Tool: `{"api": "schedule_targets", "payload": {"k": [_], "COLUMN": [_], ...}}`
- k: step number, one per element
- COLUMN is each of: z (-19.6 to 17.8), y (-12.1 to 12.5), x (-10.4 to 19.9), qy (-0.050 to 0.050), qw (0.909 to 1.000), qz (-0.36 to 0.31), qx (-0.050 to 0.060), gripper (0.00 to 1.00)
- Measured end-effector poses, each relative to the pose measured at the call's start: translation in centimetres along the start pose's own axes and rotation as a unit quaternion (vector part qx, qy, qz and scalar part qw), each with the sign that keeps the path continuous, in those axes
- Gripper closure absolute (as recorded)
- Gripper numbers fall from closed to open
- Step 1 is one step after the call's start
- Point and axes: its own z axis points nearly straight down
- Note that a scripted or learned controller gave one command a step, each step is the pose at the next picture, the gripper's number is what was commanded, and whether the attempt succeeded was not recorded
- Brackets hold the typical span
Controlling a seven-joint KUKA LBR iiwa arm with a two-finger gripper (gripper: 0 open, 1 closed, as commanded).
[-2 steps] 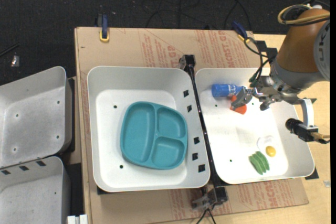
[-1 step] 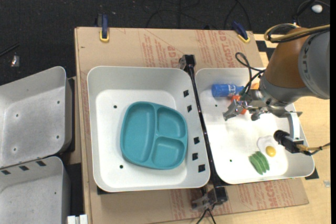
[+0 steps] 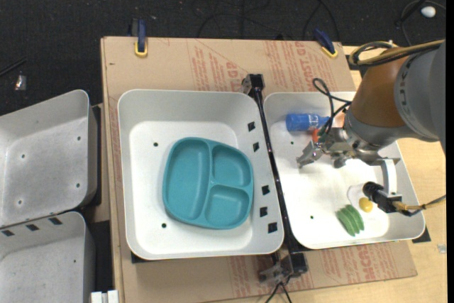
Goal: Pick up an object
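Right bin (image 3: 312,234): blue bottle (image 3: 303,122) far, green piece (image 3: 350,220) near. Gripper (image 3: 317,152): fingers seemingly apart, holding nothing. You should lower squarely over one object before closing.

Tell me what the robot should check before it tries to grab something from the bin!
1. Is there something to grab? Ok: a blue bottle, a green object and a small yellow object lie in the right bin.
2. Is the gripper over that bin? Ok.
3. Is the gripper already holding something? Cannot tell.
4. Is the nearest object close? Ok: the blue bottle lies just beyond the gripper.
5. Is the teal divided plate out of the way? Ok: it sits in the left bin.
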Motion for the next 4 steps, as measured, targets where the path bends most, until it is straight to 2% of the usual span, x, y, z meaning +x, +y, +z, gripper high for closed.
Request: {"api": "schedule_targets", "payload": {"k": [1, 4], "z": [-1.1, -15.6], "y": [0.1, 0.2], "x": [0.0, -1.1], "qy": [0.0, -0.001], "qw": [1.0, 1.0], "qz": [0.001, -0.001], "qx": [-0.001, -0.003], "gripper": [1.0, 1.0]}}
